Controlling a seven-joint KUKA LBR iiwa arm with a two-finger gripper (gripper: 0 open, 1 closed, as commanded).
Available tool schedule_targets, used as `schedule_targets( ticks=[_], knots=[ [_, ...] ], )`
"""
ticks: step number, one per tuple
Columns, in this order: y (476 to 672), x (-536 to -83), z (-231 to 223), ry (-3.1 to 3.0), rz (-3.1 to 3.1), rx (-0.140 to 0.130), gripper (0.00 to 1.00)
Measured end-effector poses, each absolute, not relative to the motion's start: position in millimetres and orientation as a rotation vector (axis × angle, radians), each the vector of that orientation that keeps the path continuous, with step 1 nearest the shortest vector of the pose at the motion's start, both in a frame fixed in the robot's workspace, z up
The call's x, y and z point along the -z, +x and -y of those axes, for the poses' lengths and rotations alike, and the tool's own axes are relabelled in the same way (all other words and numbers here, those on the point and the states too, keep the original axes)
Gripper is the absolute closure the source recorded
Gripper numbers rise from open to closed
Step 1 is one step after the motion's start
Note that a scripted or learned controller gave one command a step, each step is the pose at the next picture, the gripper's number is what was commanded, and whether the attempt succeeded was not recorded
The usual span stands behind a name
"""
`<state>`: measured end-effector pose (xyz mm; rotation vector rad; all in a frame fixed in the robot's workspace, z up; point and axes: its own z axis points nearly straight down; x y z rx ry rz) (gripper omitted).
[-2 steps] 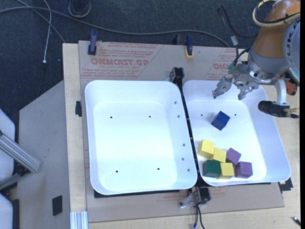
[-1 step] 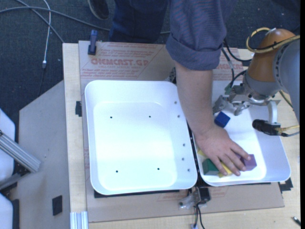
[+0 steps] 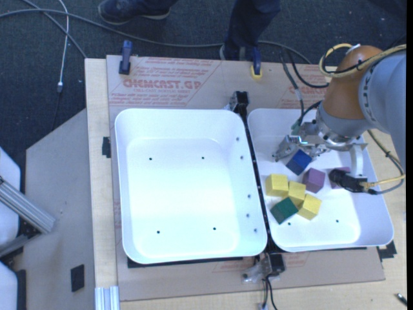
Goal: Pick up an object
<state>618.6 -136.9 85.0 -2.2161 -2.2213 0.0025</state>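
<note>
My gripper [image 3: 295, 148] hangs low in the right bin [image 3: 371, 228], in its upper middle part. A blue block [image 3: 299, 163] lies tilted right at the gripper's tip, partly covered by it; whether it is gripped or only touched I cannot tell. Just in front of it lie a purple block [image 3: 315, 179], three yellow blocks [image 3: 278, 185] [image 3: 296, 190] [image 3: 310, 206] and a green block [image 3: 282, 210], packed close together.
The left bin [image 3: 129, 192] sits beside the right one, their rims meeting at a black divider [image 3: 253, 173]. A black cable plug [image 3: 345, 179] with a yellow lead hangs over the right bin's right side. Clamps and cables lie along the bench's far edge.
</note>
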Motion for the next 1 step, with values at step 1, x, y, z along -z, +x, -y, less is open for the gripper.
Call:
schedule_targets(
  ticks=[1],
  knots=[
    [589.2, -85.0, 122.5, -2.218, 2.219, -0.004, 0.0]
  ],
)
